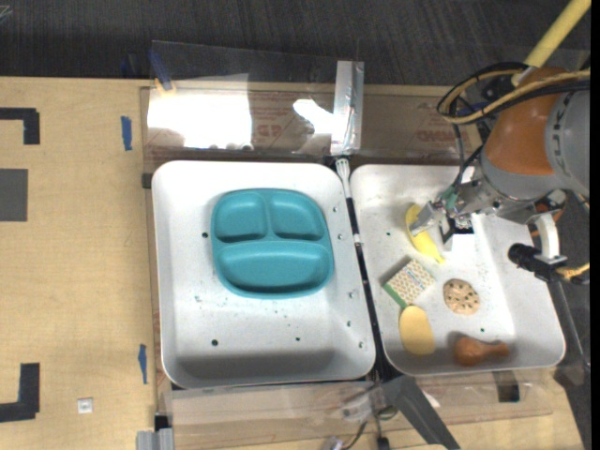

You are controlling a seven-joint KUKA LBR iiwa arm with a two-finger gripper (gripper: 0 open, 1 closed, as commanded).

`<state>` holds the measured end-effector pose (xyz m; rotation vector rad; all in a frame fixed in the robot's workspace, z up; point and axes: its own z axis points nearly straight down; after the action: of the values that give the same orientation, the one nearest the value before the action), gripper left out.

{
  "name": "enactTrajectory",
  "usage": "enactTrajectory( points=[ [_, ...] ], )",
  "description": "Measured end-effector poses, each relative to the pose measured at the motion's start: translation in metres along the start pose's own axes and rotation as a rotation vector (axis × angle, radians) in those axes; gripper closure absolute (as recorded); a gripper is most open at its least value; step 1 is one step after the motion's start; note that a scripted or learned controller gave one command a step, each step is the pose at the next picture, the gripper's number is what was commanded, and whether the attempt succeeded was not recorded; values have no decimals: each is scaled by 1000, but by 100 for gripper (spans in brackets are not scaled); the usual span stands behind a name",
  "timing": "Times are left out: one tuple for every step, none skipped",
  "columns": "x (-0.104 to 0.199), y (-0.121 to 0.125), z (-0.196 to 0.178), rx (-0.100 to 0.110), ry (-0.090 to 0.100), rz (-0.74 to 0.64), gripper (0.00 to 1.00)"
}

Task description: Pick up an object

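Gripper point(442, 221) at the upper middle of the right bin point(534, 340) sits low over a yellow banana-like toy point(422, 233), finger spread impossible to tell, with a teal 3-compartment tray point(272, 242) in the left bin point(178, 279).

A grey arm point(572, 143) w/ a broad orange band point(520, 143) above the wrist is seen. Yellow and black cables point(478, 87) are looped over it. Small metal gripper point(445, 223), dark parts, green detail.
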<state>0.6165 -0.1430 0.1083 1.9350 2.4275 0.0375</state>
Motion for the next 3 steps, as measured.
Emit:
enactTrajectory(
  points=[
    [-19, 45, 3, 9, -4, 180, 0],
    [12, 25, 1, -4, -14, 89, 0],
    [23, -6, -1, -11, -13, -114, 0]
  ],
)
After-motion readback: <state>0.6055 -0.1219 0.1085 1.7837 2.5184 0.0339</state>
